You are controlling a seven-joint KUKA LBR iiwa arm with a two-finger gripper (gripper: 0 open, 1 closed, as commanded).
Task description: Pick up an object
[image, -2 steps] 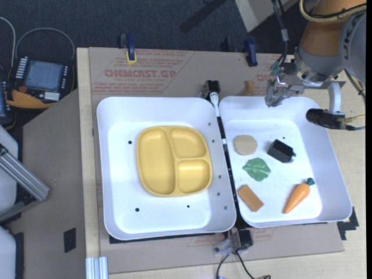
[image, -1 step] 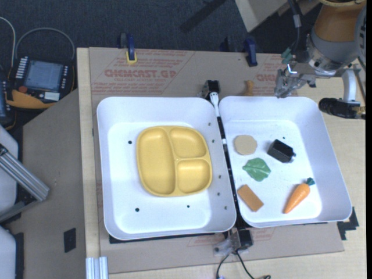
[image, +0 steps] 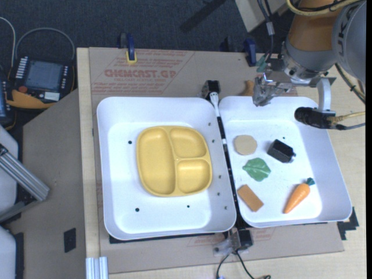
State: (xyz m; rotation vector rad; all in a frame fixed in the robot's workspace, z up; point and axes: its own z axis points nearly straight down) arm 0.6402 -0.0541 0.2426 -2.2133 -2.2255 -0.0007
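Observation:
The right bin (image: 325, 156) holds several small items: a tan round disc (image: 245, 145), a black block (image: 281, 150), a green leaf-shaped piece (image: 257, 169), an orange-brown rectangular slab (image: 250, 197) and an orange carrot (image: 298, 196) with a green top. My gripper (image: 264, 96) hangs over the far left edge of the right bin, above and behind the tan disc and clear of every item. I see nothing held in it.
The left bin (image: 110, 156) carries a yellow three-compartment plate (image: 173, 160). A black ridge (image: 222, 141) runs between the bins. The arm's orange band and grey wrist (image: 317, 34) lean in from the upper right. A black cable fitting (image: 314, 117) overhangs the right bin's far right.

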